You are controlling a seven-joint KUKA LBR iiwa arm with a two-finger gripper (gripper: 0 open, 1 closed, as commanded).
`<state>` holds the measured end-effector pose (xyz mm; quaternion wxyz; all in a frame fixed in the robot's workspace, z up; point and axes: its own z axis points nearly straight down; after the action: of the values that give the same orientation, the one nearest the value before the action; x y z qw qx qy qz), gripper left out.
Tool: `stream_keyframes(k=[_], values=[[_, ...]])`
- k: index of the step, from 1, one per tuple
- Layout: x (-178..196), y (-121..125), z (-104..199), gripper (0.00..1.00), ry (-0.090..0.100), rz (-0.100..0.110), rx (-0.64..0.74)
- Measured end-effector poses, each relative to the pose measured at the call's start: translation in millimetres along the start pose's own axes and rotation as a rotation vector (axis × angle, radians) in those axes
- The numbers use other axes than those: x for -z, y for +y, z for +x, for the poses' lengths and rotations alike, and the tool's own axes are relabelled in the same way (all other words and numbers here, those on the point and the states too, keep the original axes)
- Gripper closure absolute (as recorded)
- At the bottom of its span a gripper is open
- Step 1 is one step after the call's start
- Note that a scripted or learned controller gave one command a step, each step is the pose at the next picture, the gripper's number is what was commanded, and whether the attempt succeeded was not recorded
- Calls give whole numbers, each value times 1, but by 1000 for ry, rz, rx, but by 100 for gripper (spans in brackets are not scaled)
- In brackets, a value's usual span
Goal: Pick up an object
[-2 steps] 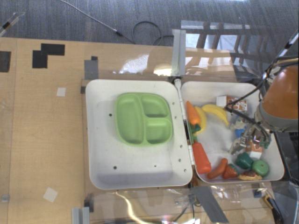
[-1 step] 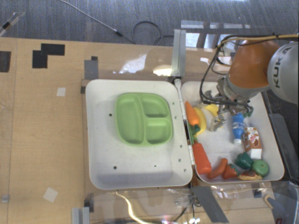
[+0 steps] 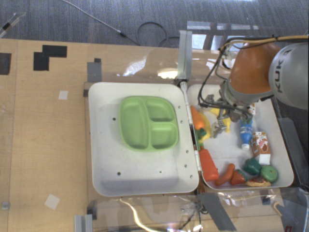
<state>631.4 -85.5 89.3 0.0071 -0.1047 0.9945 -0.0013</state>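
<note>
While the fingers [image 3: 221, 124], state unclear, hover, toy food [image 3: 208, 162] seemingly crowds the right bin [image 3: 285, 153].

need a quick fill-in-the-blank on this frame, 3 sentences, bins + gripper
1. The green divided plate lies in the ____ bin of the camera view.
2. The gripper hangs over the ____ bin.
3. The plate has ____ compartments.

Missing words: left; right; three

Grey arm [image 3: 289, 74] lettered "KU", a glossy orange band [image 3: 251, 69], black cables, and a small metal claw [image 3: 221, 126].
</note>
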Motion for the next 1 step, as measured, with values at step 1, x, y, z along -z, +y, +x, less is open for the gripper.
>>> stream_keyframes(k=[1], values=[[15,0,-4,100,-12,2,0]])
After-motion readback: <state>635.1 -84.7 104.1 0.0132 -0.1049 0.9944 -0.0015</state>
